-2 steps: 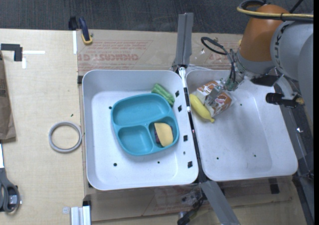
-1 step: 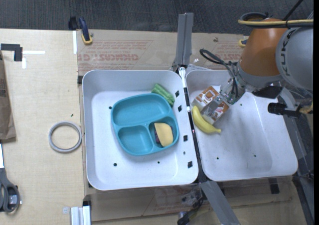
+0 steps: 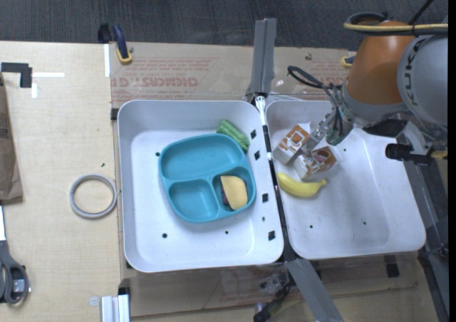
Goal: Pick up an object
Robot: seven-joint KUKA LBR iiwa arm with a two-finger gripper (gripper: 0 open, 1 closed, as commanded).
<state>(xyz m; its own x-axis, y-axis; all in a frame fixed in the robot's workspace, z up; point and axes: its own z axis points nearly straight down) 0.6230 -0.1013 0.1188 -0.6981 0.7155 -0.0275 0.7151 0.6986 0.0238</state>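
Camera view, two white bins side by side at centre frame. Left bin (image 3: pixel 135 192): one teal divided tray (image 3: pixel 192 171), with a yellow rounded item (image 3: pixel 235 191) in its lower right compartment; one green object (image 3: pixel 234 133) just beyond the tray's upper right edge, against the bin wall. Right bin (image 3: pixel 370 221): one banana (image 3: pixel 301 185) near the left wall; two small orange-and-white cartons, the first carton (image 3: pixel 292 144) above the banana, the second carton (image 3: pixel 319 162) to its right, close together.

Arm (image 3: pixel 388 64): grey with orange band, upper right of frame, reaching down into the right bin. Gripper (image 3: pixel 330 132) sits at the upper right of the two cartons, just beside them; how far its tips are parted cannot be told, and nothing is seen between them.

Bench, left of frame: one grey ring (image 3: pixel 92 195); scissors (image 3: pixel 13 279) at the lower left corner.
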